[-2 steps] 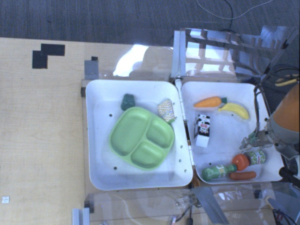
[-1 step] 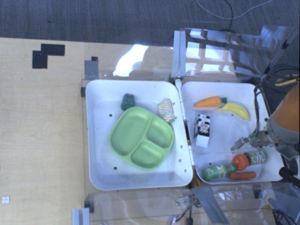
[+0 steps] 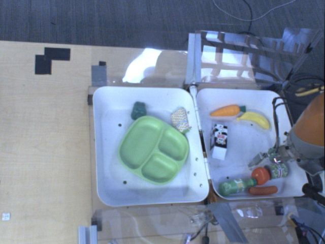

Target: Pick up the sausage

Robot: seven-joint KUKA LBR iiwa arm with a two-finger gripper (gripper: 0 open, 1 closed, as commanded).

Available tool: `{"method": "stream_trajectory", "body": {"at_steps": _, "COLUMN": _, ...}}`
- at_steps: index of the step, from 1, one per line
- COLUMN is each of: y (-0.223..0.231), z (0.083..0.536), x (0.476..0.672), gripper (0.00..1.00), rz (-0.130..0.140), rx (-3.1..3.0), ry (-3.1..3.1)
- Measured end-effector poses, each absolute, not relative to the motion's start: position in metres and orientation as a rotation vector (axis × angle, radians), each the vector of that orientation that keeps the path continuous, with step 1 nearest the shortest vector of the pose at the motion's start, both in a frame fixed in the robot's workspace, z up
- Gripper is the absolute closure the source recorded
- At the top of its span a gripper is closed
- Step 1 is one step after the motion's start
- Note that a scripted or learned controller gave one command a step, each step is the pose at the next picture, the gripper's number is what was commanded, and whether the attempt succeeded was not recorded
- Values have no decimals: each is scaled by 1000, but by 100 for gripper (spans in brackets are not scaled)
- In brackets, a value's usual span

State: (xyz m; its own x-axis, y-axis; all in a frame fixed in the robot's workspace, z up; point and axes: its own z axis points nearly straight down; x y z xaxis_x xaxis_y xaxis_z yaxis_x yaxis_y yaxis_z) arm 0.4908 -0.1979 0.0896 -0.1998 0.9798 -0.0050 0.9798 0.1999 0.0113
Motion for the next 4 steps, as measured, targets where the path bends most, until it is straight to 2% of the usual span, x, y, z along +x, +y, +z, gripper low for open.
{"method": "stream_trajectory", "body": {"at_steps": 1, "y": -197, "z": 102, "x": 494, "gripper": 100, "rz": 15, "rx": 1977, "ry": 2421}}
{"method": "stream_trajectory", "body": {"at_steps": 2, "y": -197, "z": 102, "x": 494, "gripper": 0, "rz": 15, "rx": 1977, "ry": 2421}}
{"method": "stream_trajectory", "body": {"at_steps": 3, "y": -197, "z": 89, "x": 508, "gripper": 0, "rz": 6, "rx": 1833, "ry": 2539}}
{"method": "stream_trajectory", "body": {"at_steps": 4, "y": -183, "z": 90, "x": 492, "gripper": 0, "rz": 8, "rx": 1739, "ry": 2594}}
